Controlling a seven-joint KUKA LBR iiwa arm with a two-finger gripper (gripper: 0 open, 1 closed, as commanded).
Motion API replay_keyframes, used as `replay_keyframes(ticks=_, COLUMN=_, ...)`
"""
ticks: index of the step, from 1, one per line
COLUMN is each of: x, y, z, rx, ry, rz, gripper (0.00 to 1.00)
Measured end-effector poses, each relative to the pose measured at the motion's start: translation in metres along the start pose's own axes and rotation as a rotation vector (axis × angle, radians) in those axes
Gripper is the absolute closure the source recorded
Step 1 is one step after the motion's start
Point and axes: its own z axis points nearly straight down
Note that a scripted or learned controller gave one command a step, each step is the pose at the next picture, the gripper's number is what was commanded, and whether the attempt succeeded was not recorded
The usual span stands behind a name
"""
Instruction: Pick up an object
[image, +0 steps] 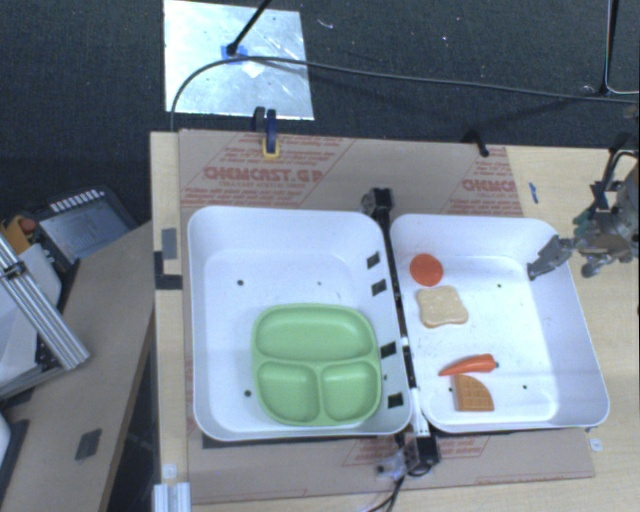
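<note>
The right bin (560, 330) holds a round red-orange piece (427, 268), a pale slice of bread (441, 307), an orange carrot (467, 365) and a brown-orange wedge (473, 396). My gripper (565, 266) hangs at the far right rim of that bin, well to the right of these items. It is open, with nothing between its fingers (545, 259).
A green divided plate (316, 362) lies in the left bin (215, 300). A black divider with clips (392, 300) runs between the two bins. Cardboard (330, 170) lies under both. A cable (420, 80) crosses the dark floor behind.
</note>
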Motion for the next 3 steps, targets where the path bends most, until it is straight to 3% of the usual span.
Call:
replay_keyframes(ticks=1, x=0.000, y=0.001, z=-0.001, rx=-0.003, ry=-0.001, rz=-0.001, gripper=0.00)
replay_keyframes(ticks=3, x=0.003, y=0.010, z=0.084, rx=-0.001, ry=0.000, rz=-0.001, gripper=0.00)
